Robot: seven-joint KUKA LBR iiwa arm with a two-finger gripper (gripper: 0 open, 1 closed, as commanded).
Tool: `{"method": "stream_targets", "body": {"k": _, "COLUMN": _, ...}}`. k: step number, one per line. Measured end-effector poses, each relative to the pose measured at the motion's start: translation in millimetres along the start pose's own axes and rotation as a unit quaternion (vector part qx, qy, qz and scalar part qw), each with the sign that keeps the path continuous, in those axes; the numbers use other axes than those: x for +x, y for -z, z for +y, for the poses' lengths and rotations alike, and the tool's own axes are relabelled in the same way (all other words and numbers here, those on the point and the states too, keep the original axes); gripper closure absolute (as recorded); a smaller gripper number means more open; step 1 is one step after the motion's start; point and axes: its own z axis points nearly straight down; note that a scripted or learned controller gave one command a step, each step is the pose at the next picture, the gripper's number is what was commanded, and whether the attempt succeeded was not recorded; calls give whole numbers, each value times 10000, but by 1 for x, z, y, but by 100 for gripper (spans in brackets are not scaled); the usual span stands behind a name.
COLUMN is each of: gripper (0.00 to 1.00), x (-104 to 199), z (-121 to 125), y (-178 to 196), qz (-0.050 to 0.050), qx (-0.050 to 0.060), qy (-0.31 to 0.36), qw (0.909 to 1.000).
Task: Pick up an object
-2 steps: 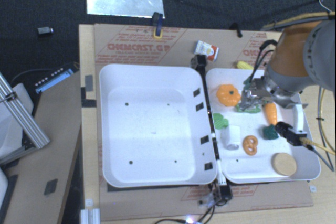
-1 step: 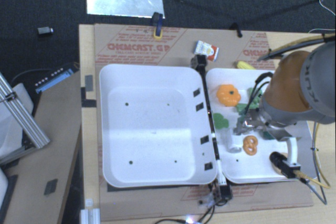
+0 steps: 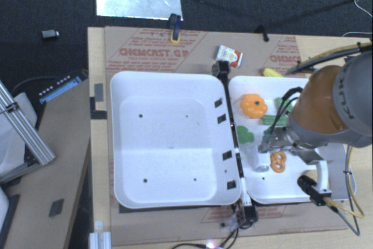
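1. A small orange pretzel-shaped toy (image 3: 278,162) lies on the floor of the right shallow white plastic bin (image 3: 280,192), toward its near half.
2. The metal two-finger gripper (image 3: 269,146) hangs just beside the pretzel, at its upper left; whether its tips are spread or pressed together I cannot tell, and nothing shows pinched between them.
3. The grey arm with its orange band (image 3: 317,111) reaches in from the right and covers much of that bin.
4. A round orange pumpkin-like toy (image 3: 253,105) sits farther back in the same bin, with a dark green leafy piece (image 3: 245,135) near the dividing wall and a light green flat piece (image 3: 270,120) partly under the arm.
5. The left shallow white plastic bin (image 3: 169,137) stands alongside, the two rims touching.
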Motion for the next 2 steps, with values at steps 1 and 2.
{"method": "stream_targets", "body": {"k": 1, "gripper": 100, "x": -17, "z": 0, "y": 166, "qz": 19, "qx": 77, "qy": -4, "qw": 10000}}
{"method": "stream_targets", "body": {"k": 2, "gripper": 100, "x": 26, "z": 158, "y": 175, "qz": 29, "qx": 96, "qy": 34, "qw": 9999}}
